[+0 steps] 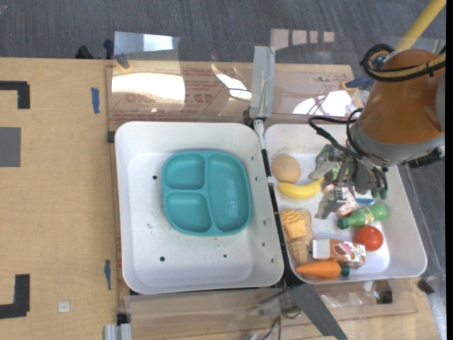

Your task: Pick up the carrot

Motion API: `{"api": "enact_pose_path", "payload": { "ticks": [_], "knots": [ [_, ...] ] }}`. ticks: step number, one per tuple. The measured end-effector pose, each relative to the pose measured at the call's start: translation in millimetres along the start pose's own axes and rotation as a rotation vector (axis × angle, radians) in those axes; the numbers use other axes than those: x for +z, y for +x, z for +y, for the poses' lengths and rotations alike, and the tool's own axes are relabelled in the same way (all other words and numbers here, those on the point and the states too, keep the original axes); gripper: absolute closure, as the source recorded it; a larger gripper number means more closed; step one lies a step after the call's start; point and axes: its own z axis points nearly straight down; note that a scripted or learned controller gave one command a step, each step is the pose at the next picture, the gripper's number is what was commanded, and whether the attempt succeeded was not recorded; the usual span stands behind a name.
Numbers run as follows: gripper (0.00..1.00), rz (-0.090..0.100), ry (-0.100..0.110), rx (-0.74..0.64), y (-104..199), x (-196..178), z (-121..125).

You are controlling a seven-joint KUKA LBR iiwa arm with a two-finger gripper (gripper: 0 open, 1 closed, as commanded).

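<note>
Hovering jaws (331,190) – spread, empty, carrot (320,268) apart

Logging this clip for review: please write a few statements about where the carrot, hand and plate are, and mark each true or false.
1. The carrot lies at the near edge of the right bin. True.
2. The hand holds the carrot. False: the hand is over the middle of the right bin, apart from the carrot, which lies in the bin.
3. The teal plate sits in the left bin. True.
4. The banana is on the plate. False: it lies in the right bin, just below the egg.
5. The tomato is in the right bin. True.
</note>
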Motion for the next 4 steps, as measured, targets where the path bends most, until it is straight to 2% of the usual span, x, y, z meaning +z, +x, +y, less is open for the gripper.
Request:
{"api": "enact_pose_path", "payload": {
  "ticks": [1,2,3,4],
  "knots": [
    [0.00,-0.002,-0.002,-0.096,32,89,-15],
    [0.00,-0.003,-0.003,-0.432,78,-1,48],
    [0.00,-0.001,-0.005,-0.616,12,0,95],
    [0.00,0.004,-0.004,-0.880,35,0,58]
  ]
}}
